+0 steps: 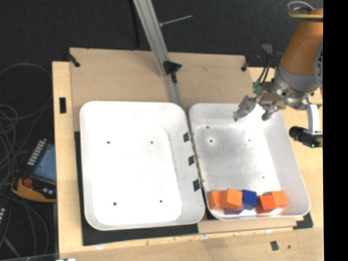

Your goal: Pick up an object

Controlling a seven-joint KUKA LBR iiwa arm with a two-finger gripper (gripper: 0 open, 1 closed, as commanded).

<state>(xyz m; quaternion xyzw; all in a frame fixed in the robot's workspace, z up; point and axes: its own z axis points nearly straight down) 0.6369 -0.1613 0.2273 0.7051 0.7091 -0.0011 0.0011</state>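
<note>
Along the near edge of the right bin [247, 145] lie several blocks: an orange one [225, 199], a blue one [249, 198] and another orange one [271, 200], close together in a row. My gripper [254, 112] hangs over the far end of the same bin, well away from the blocks. Its two fingers [242, 109] are spread apart with nothing between them.
The left bin [136, 162] lies beside the right one, with a row of small clips along the shared edge. A slanted metal rail [155, 37] runs from the top down to the bins' junction. Cables and a handheld pendant [38, 173] lie off the bench at left.
</note>
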